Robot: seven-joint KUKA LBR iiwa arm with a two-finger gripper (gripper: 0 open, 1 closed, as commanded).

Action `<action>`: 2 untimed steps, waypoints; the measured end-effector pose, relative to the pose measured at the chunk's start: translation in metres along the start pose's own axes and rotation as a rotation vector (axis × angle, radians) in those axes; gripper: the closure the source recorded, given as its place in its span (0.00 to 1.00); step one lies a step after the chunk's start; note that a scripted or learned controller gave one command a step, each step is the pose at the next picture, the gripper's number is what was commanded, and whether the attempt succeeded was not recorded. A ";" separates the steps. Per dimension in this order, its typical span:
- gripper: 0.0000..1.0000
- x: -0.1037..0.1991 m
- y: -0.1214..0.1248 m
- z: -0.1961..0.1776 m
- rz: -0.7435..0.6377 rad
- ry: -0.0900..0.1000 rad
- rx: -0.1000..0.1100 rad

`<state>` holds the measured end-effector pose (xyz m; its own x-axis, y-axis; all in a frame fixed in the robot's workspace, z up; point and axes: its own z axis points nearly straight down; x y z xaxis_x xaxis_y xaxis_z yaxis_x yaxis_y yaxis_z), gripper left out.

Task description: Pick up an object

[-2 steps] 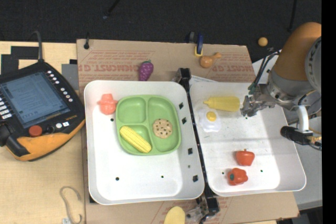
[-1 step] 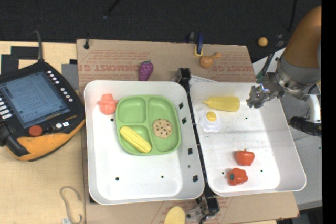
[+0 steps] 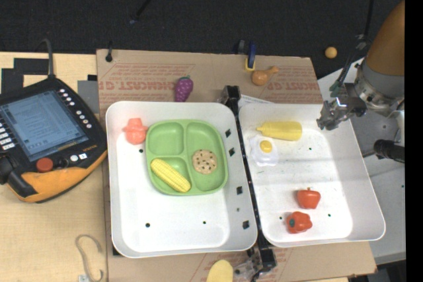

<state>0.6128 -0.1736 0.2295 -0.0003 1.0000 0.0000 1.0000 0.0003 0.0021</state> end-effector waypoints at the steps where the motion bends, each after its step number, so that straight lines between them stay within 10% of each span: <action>1: 1.00 0.045 -0.030 -0.006 -0.001 0.002 0.006; 2: 1.00 0.077 -0.075 0.008 0.000 0.003 0.009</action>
<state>0.5375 -0.0967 0.2218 -0.0003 1.0000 0.0025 1.0000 0.0004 -0.0072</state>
